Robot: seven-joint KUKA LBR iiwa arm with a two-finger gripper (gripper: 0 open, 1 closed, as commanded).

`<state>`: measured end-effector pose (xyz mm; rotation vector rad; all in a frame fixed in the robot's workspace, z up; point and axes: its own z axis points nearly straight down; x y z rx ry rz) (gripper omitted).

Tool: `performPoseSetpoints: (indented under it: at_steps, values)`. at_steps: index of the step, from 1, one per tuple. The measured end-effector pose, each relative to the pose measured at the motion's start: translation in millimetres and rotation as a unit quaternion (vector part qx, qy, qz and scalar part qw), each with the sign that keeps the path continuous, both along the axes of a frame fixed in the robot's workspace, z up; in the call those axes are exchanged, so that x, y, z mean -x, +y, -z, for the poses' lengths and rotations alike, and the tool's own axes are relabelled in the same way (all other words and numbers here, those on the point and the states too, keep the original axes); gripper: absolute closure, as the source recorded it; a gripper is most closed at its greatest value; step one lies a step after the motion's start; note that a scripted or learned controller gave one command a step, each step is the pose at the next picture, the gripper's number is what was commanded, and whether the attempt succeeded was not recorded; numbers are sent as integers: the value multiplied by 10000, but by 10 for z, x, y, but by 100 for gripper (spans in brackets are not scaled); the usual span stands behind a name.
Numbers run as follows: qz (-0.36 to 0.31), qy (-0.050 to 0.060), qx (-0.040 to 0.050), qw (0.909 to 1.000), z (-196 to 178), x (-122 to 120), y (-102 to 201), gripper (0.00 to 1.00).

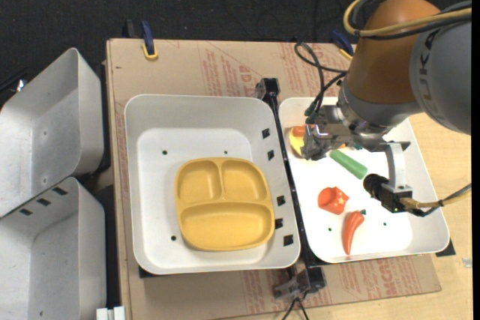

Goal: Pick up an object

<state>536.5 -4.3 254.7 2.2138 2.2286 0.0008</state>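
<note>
Yellow divided tray (pixel 223 204) in left bin (pixel 142 161) (upright), blue clamp (pixel 148 41) — bench's far edge

The grey arm (pixel 450 64) comes in from the three o'clock edge and bends down toward the middle of the view. Its orange band (pixel 390 49) bulges at about one o'clock, above the wrist. Below it the wrist points down and toward nine o'clock, with dark cables looping along its eleven o'clock side. The gripper (pixel 319 139) hangs low at the wrist's end, its metal parts crowded together.
</note>
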Motion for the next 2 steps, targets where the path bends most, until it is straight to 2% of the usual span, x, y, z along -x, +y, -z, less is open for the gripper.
performPoseSetpoints:
  at_steps: [1, 2]
  values:
    - [-4, -1, -1, 10000, 10, -78, 537, 100]
    - [-1, 11, -2, 10000, 289, -234, 1012, 100]
